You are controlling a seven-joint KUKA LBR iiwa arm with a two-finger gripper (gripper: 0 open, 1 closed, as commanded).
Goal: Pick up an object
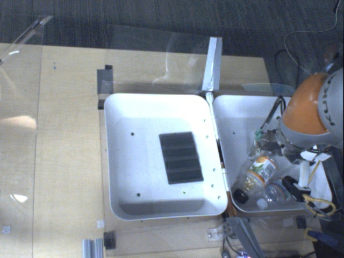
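A clear plastic bottle point(259, 172) with an orange and green label and a black cap lies tilted in the right bin point(236, 117), near its front. A second clear bottle point(273, 193) with a pale cap lies beside it at the front edge. My gripper point(263, 143) hangs just above the labelled bottle's upper end, below the arm's orange band point(303, 112). A black ribbed rectangular pad point(181, 157) lies flat in the middle of the left bin point(123, 122).
A white crumpled thing point(321, 180) sits at the right bin's far right side, partly behind the arm. A metal post point(212, 63) stands at the back where the bins meet. Wooden bench point(54, 144) extends to the left.
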